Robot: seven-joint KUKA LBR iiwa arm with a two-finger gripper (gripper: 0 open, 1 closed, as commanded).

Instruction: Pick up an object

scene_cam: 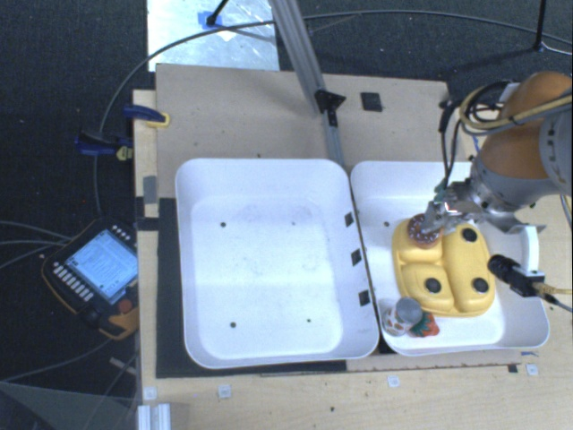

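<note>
Two white bins are set side by side on a brown surface (269, 115). The left bin (260, 258) is seen in the middle of the frame. The right bin (380, 195) is seen at the right of the frame, just beside it.

A big yellow toy (448, 271) with black dots is laid in the right bin, near its middle. A small round thing (419, 230) with a dark red spotty top is seen at the upper left corner of the yellow toy, touching it. A small grey thing (408, 310) is found in the lower left corner of the right bin, just beside the yellow toy. A little red and green thing (426, 327) is laid right next to the grey one.

The grey and orange arm (524, 150) is reached in from the upper right of the frame. The tool (440, 218) is held low over the right bin, at the small round thing and the top edge of the yellow toy. It cannot be told if the tool is wide or narrow, or if anything is held in it.

A hand box with a lit screen (94, 271) is laid on the dark floor at the left of the frame.
</note>
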